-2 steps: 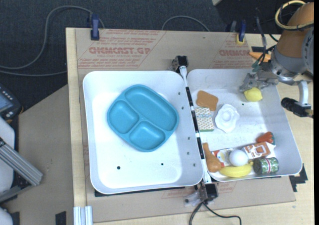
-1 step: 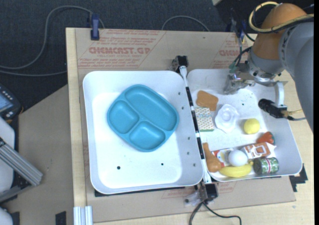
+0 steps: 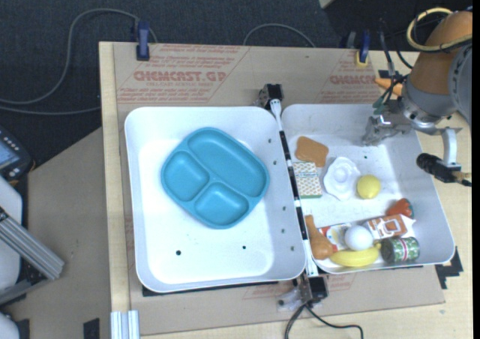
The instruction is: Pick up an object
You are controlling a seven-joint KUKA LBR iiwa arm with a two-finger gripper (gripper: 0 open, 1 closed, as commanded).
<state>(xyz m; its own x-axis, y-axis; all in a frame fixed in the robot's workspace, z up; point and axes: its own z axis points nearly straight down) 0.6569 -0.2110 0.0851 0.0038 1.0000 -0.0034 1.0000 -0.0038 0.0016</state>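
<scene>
Brown-papered tabletop [image 3: 195, 75] over dark carpet, blue sectioned tray [image 3: 215, 177] in left bin [image 3: 150, 180], food toys crowded in right bin [image 3: 431, 202], yellow lemon [image 3: 368, 187] centre, banana [image 3: 355, 257] front, pincer [image 3: 377, 129] at bin's far edge, grip state unclear

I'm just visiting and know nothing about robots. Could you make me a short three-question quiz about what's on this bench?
1. True or false: the blue divided plate lies in the left bin.
2. Which item lies nearest the right bin's front edge? A) banana B) lemon C) toast slice
3. Fill in: the robot's hand hovers over the right bin's ____ corner, far or near?

Key: 1 true; 2 A; 3 far.
</scene>
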